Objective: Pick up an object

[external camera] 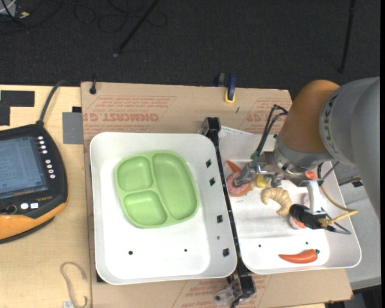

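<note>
1. Judging from how things lie, nothing is lifted yet: the tan croissant-shaped toy (pixel 278 197), the red chili pepper toy (pixel 299 256) and the pinkish round toy (pixel 239 187) all rest on the floor of the right white bin (pixel 269 265).
2. The claw (pixel 253 172) sits low at that bin's upper left, just beside the pinkish round toy; whether it grips anything cannot be told.
3. The grey arm with its orange band (pixel 308 117) reaches in from the right, wrist bent down.
4. The green divided plate (pixel 156 189) lies in the left white bin (pixel 109 236).
</note>
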You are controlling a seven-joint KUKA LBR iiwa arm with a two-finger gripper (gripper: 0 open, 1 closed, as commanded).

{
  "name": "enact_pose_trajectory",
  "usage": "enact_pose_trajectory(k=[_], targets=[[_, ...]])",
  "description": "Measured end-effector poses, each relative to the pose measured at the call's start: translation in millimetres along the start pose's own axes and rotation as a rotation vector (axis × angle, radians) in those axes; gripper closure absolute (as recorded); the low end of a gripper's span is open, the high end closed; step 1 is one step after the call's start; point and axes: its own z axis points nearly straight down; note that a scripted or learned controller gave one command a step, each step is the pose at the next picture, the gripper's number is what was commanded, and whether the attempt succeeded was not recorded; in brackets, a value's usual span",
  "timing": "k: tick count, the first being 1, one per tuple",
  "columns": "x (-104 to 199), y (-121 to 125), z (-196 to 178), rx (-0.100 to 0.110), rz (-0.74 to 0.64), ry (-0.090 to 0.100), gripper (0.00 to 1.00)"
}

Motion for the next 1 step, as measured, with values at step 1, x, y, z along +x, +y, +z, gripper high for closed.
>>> enact_pose_trajectory(k=[1], targets=[[1.1, 0.5, -9.1, 0.002, 0.007, 0.009, 1.0]])
